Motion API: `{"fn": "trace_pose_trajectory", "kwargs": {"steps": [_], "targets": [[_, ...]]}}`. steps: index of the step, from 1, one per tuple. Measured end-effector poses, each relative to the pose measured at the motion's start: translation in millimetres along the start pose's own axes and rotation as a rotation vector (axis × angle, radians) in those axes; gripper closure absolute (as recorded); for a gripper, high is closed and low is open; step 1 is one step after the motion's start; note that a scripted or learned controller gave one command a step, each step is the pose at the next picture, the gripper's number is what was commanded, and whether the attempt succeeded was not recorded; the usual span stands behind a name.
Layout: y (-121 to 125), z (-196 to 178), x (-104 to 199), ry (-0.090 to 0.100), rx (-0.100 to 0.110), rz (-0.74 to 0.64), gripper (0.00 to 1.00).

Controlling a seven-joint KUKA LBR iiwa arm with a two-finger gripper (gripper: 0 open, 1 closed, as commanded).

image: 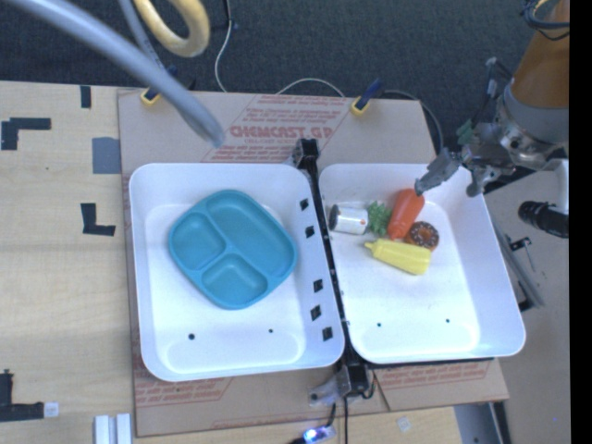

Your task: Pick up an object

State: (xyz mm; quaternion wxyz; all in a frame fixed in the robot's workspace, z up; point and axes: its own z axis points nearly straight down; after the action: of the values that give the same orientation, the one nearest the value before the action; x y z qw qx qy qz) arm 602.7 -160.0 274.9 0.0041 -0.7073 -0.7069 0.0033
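Bright, even overhead light; white bins (462, 336) near blown out (little surface detail). Shadows soft, short. Grey bar (102, 40) and yellow loop (171, 7) at top left blurred, out of focus. Overall image slightly soft, low resolution.

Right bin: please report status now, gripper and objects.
Gripper above right bin's upper right edge, holding nothing seen. Carrot, yellow corn, small can clustered at the bin's top, untouched. Blue tray in left bin.

The grey arm (518, 128) reaches in from the right, jaws spread apart, holding nothing.
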Motion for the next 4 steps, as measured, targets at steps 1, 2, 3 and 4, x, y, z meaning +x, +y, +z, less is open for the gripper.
{"fn": "trace_pose_trajectory", "kwargs": {"steps": [1,2,3,4], "targets": [[1,-4,0,-0.002,-0.008,-0.002,0.0],[-2,60,4,0.0,-0.002,-0.002,0.0],[-9,108,1,-0.001,-0.003,-0.002,0.0],[-1,159,-2,-0.001,-0.004,-0.002,0.0]]}}
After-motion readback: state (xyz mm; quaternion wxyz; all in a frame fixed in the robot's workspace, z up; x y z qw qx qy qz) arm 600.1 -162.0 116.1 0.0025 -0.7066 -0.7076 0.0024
